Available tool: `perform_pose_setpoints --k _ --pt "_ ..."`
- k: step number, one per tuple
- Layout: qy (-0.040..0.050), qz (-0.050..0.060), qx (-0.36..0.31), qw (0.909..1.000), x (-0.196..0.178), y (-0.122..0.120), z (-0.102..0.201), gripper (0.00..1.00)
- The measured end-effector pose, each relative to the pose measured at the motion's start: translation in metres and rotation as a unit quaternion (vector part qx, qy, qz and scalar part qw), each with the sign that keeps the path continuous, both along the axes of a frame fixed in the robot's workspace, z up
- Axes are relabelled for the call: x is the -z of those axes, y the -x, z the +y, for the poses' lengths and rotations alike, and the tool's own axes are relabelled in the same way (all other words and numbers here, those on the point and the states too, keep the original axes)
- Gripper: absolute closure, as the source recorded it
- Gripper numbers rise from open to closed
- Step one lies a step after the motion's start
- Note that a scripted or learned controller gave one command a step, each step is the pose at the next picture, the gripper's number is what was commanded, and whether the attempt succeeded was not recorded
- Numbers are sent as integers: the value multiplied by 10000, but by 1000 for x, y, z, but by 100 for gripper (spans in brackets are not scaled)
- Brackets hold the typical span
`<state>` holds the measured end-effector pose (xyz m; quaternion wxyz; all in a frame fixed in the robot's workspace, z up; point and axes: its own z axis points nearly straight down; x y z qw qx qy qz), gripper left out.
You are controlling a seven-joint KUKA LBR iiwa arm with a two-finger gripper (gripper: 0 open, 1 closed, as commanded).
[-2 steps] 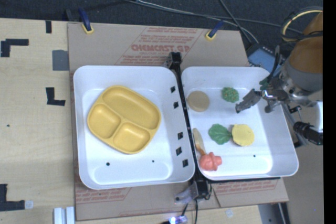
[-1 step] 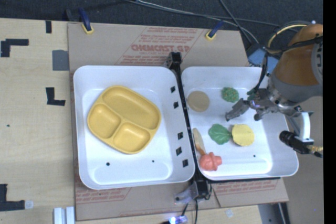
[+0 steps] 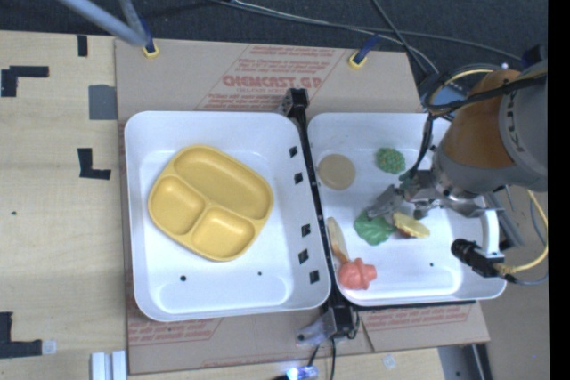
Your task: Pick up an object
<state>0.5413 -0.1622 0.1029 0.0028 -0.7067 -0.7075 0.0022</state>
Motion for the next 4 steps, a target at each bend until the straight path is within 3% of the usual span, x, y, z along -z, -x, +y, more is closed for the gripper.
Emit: perform_pose_setpoints --k 1,4 --pt "3 -24 -8 10000 -14 -2 0 100" --pt "11 -52 -2 10000 -136 -4 5 100"
